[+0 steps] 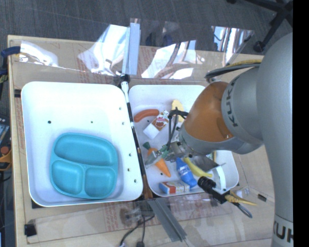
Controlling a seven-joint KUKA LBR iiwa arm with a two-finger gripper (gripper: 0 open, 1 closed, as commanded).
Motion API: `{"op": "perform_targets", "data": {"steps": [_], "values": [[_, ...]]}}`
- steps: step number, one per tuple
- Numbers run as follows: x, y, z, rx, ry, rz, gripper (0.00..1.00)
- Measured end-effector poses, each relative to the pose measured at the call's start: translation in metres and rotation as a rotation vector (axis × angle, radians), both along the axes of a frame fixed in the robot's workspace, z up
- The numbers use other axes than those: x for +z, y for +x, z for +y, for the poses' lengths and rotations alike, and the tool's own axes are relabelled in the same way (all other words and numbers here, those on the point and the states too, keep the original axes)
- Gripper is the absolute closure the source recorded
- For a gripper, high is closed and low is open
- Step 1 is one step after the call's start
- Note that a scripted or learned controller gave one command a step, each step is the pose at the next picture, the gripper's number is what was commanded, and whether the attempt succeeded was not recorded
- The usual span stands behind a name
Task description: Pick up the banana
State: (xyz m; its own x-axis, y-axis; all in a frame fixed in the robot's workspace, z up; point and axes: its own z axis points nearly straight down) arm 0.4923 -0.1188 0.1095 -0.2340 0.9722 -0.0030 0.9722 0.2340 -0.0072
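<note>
From here I cannot tell the gripper's [171,147] state; the banana [195,167] lies just beside it among crowding clutter, so it may snag the carrot [163,167] instead.

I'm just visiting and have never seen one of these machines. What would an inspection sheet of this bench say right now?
Surface: bench bearing two white bins side by side, left bin and right bin.
Job's things: banana lies in the right bin, partly under the arm.
Clutter: teal divided tray in the left bin; red sausage, carrot, blue bottle and a small box in the right bin.
Grippers: hidden under the arm's orange band; state cannot be told.
Cables: black cable at the bench's near edge.
Surroundings: chair base on grey carpet; clear plastic sheeting behind the bins.
</note>
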Motion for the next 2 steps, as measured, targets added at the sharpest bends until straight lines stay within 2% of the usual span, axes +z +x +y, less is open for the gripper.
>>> {"op": "perform_targets", "data": {"steps": [1,2], "values": [[-0.019,-0.016,-0.093,0.096,0.005,-0.004,0.00],[-0.019,0.077,-0.046,0.195,0.006,-0.004,0.00]]}}
